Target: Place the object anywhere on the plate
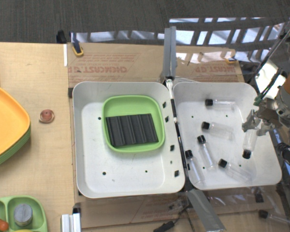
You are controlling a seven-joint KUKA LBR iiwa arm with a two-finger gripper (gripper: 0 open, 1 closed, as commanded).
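Camera view: your gripper (252, 127) is clamping a vial (249, 143) that is hanging upright, cap down, over the right bin (268, 178), the plate (133, 105) lying well left.

My gripper (257, 124), at the right edge of the frame, looks like dull grey metal. Under it a clear vial (249, 144) with a black cap looks like glossy transparent plastic or glass, as do the other vials (206, 151) scattered in the right bin (232, 178). Both bins are smooth white plastic with a faint sheen. In the left bin (87, 168) the green plate (111, 108) is smooth matt plastic, bearing a dark grey ribbed mat (133, 129), matt like rubber. The bench top (34, 71) at the left is pale wood-grain. Brown printed cardboard (116, 66) lies behind the bins. Stacked orange plates (7, 124) at far left look like smooth plastic.
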